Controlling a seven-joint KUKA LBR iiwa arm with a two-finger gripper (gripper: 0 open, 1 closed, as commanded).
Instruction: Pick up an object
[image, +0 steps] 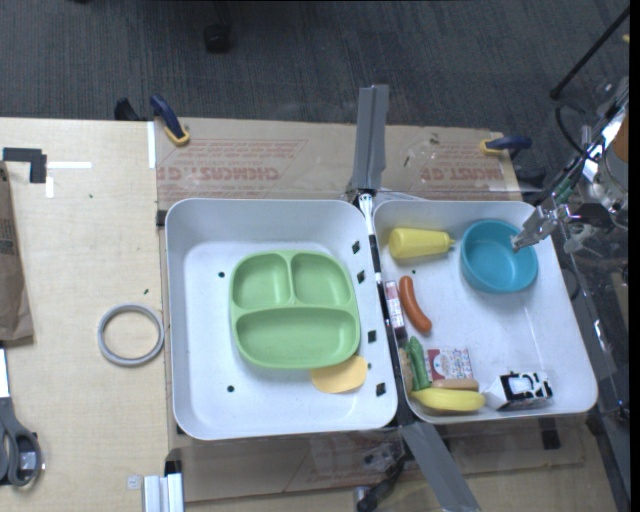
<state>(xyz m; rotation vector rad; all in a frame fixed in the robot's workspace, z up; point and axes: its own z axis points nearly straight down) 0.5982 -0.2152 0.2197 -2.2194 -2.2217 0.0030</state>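
Lowest in my picture, along the bottom wall of the right bin (585, 372), lie a banana (450, 400), a small printed card (448, 362) and a black-and-white packet (525, 388). Above them sit a red sausage (415, 304), a yellow corn-shaped toy (419, 242) and a blue bowl (497, 257) at upper right. The left bin (190, 300) carries a green divided plate (295, 308) with a yellow disc (339, 376) touching its lower edge. A grey ring (130, 333) rests on the worktop (80, 230) at left.

My claw (528, 234) hangs at the bowl's right rim; I cannot tell how far it is parted, and I see nothing between its tips. I judge the bowl the likeliest target: light, stiff plastic, smooth and prone to slip or tip. Pinching across the thin rim wall looks best.
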